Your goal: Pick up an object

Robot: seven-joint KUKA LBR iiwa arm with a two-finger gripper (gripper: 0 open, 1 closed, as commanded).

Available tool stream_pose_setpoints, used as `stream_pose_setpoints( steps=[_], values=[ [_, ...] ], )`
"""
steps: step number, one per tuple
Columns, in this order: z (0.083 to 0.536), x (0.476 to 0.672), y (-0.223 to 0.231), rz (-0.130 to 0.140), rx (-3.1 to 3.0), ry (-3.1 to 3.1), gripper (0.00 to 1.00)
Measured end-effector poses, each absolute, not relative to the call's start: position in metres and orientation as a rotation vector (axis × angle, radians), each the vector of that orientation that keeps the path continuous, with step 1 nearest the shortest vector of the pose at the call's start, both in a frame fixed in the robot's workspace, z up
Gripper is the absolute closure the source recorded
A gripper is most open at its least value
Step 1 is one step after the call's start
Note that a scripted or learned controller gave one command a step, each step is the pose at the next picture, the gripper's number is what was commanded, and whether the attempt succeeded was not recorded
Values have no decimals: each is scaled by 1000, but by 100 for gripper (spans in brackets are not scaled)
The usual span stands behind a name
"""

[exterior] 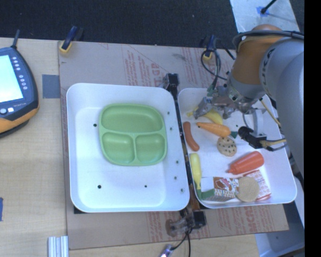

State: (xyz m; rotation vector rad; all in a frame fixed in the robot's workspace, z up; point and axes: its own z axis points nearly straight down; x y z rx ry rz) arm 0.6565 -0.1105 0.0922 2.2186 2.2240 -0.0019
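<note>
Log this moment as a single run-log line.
arm: over right bin | hand: low at far-left corner, by yellow item and carrot | hold: none seen | left bin: green tray

Right white bin [289, 189] crowded with toy food; left white bin [80, 191] open around the green divided plate [132, 134].

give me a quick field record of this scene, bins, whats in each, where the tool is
left bin: holds a green divided plate
right bin: holds toy food
food items: orange carrot, sausage, cookie, red pepper, corn cob, printed packet, round tan piece
arm: reaches in from the right
tool: low over the right bin's far end, by the carrot
grasp: cannot tell
bench left: handheld screen pendant
</note>
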Motion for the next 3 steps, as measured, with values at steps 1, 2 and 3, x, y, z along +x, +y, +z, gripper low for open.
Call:
stream_pose_setpoints(
  steps=[1, 2, 3],
  values=[
    [92, 657, -115, -1, 2219, 2223, 0],
    [92, 645, -122, -5, 2221, 2226, 0],
    [92, 656, -119, -2, 2219, 2226, 0]
  ],
)
